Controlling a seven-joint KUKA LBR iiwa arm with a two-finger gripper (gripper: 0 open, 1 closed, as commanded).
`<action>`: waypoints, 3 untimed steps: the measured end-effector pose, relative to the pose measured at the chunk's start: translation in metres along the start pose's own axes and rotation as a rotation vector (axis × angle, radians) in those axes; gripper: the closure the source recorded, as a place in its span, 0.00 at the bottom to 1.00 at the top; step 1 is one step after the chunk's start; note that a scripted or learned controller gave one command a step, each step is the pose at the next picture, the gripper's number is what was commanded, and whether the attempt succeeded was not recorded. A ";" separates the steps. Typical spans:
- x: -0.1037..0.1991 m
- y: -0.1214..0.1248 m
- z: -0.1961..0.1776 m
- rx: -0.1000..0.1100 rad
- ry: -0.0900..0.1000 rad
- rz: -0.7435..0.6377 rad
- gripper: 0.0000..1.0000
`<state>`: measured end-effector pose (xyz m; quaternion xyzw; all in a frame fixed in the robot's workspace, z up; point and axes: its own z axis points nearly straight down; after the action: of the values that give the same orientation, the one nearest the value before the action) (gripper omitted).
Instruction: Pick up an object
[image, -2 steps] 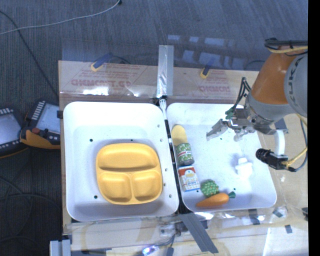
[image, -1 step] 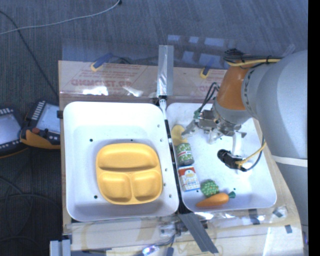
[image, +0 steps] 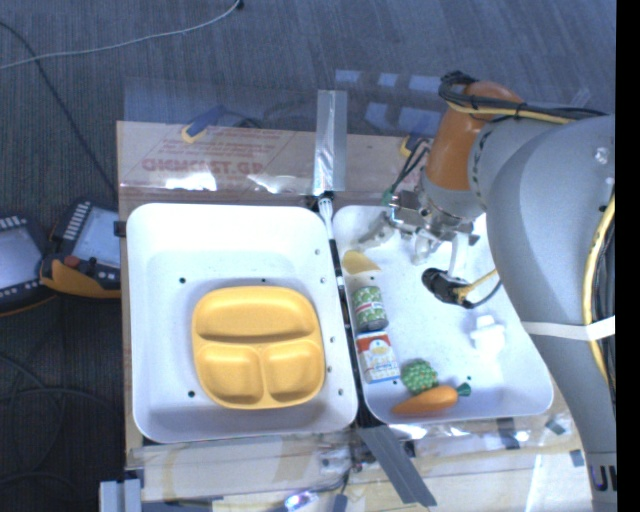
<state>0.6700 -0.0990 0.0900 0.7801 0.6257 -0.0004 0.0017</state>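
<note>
My claw (image: 432, 243) is hovering over the right bin's (image: 520, 345) far corner. Can't tell its opening. Green can (image: 368, 307) is lying nearby, untouched.

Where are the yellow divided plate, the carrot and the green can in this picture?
yellow divided plate (image: 260, 345): camera view, on the ridge where its compartments meet.
carrot (image: 424, 401): camera view, middle of the orange body.
green can (image: 368, 307): camera view, middle of its label.
</note>
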 end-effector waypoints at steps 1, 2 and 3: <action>0.000 0.001 -0.010 -0.004 -0.004 -0.003 1.00; -0.046 -0.020 -0.190 0.001 -0.002 -0.304 1.00; -0.072 -0.038 -0.121 0.004 0.001 -0.396 1.00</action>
<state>0.6170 -0.1607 0.2116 0.6416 0.7671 -0.0014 -0.0001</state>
